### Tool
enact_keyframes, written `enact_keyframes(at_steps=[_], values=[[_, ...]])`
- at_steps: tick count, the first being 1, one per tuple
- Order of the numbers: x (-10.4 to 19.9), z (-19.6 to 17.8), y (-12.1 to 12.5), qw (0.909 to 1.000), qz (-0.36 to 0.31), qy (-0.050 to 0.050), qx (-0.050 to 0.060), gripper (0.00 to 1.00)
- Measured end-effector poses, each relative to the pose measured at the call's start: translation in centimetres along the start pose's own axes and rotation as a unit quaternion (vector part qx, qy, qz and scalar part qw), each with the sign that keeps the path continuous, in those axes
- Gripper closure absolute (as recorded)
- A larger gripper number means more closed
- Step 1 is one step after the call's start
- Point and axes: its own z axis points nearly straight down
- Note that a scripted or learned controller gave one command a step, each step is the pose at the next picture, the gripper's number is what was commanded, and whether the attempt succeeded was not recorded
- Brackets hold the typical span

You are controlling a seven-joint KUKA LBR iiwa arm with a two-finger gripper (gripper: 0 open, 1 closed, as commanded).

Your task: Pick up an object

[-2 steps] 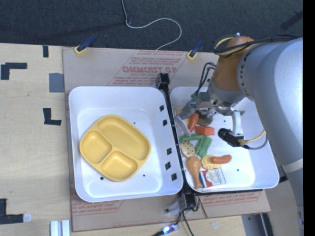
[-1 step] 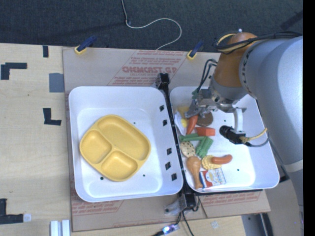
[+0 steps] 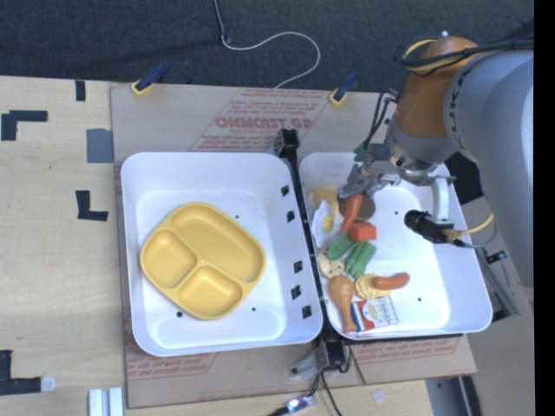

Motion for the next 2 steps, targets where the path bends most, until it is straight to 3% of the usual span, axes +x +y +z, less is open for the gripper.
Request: enact_keyframes(at_steps=[1,2], values=[[0.8,-6.0,0.4,1.0000,-0.001,0.000,-0.001,1.00],[0.9,-7.7,0.4,1.0000,-0.001,0.001,0.001,1.00]])
